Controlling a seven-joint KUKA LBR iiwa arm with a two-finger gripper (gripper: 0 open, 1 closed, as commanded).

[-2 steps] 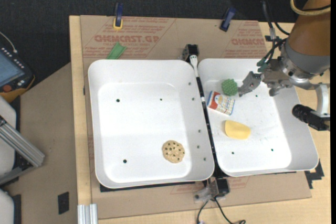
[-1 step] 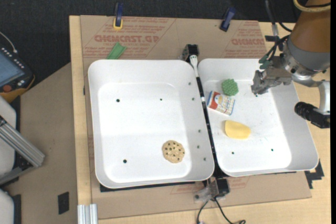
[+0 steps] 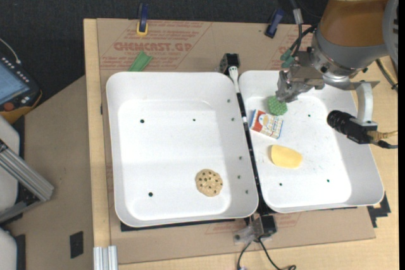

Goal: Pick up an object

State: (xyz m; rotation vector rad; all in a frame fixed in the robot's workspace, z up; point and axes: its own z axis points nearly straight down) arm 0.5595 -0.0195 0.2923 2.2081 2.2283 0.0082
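Note:
My gripper (image 3: 285, 94) hangs over the back of the right bin (image 3: 354, 190), its tips right above a small green round object (image 3: 276, 105). Whether the green object is between the tips I cannot tell. Just in front of it lies a small white carton (image 3: 267, 124) with red and blue print. A yellow wedge-shaped object (image 3: 286, 157) rests nearer the front in the same bin. A cookie (image 3: 209, 183) with dark chips lies in the left bin (image 3: 126, 136), near its front right.
A black rail (image 3: 243, 129) runs between the two bins. A black cylinder on a bracket (image 3: 345, 124) juts over the right bin's right side. Blue clips (image 3: 143, 17) and green tape (image 3: 140, 61) sit on the cardboard behind the bins.

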